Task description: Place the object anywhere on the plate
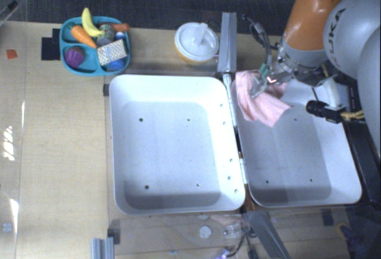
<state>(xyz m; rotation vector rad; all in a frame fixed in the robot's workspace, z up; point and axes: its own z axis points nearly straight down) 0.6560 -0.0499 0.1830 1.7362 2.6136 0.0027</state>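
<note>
My tool (262, 82) sits in the pink cloth (257, 103) at the right bin's (309, 186) far-left corner; I cannot tell its state. The blue plate (89, 67) lies well apart on the desk (53, 150), so I should lift clear of the bin walls first.

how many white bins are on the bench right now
2. The left bin sits mid-bench, below the blue tray of toy food. The right bin touches it on the right, with a pink cloth at its upper left corner under the gripper.
</note>
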